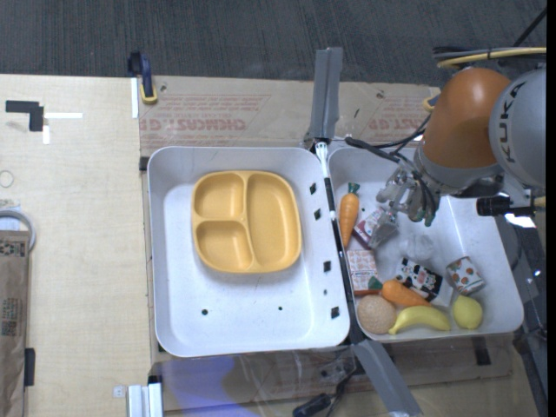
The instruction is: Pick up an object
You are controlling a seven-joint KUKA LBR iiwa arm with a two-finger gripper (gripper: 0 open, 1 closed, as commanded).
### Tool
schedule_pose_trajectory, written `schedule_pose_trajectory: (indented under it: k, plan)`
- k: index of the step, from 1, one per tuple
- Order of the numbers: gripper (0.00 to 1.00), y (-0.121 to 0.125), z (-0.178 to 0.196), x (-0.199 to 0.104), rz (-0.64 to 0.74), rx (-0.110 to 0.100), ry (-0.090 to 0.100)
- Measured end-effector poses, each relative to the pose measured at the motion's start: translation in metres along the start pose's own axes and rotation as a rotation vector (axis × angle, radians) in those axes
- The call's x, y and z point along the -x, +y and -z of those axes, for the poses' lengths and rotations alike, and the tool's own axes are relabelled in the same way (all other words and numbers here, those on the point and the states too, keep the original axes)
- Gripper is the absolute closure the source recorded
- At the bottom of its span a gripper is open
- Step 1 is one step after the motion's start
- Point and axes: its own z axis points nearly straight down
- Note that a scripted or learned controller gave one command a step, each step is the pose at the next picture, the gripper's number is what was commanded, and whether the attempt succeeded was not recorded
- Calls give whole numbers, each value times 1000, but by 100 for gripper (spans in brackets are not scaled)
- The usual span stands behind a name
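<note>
We are looking at the right bin (499, 241), where the candidates for picking are lying. A small red-and-white packet (375, 228) is sitting near the bin's left wall, just beside the carrot (347, 217), which is lying along that wall toward the far left corner. Along the near edge, a second carrot (403, 294), a round brown item (376, 314), a banana (420, 321) and a lemon (467, 312) are clustering together, with a black-and-white carton (420, 278) and a small spotted box (464, 275) just behind them.

The gripper (407, 200) is hanging over the bin's far left part, close above the packet; we cannot tell whether it is touching the packet, and nothing is visibly sitting between its tips. How its tips are standing is beyond what we can tell.

We are judging the task as not yet done: every object is resting in the bin, and grasping and lifting are remaining.

In the left bin (174, 320), a yellow divided plate (248, 221) is resting near the far edge.
</note>
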Motion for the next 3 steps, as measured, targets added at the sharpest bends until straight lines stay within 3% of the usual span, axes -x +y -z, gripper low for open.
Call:
schedule_pose_trajectory:
  k: [1, 2, 3]
  plan:
    - [100, 0, 12, 3, -3, 3, -11]
    - [100, 68, 96, 7, -11, -2, 3]
    - [100, 61, 97, -47, 194, -2, 4]
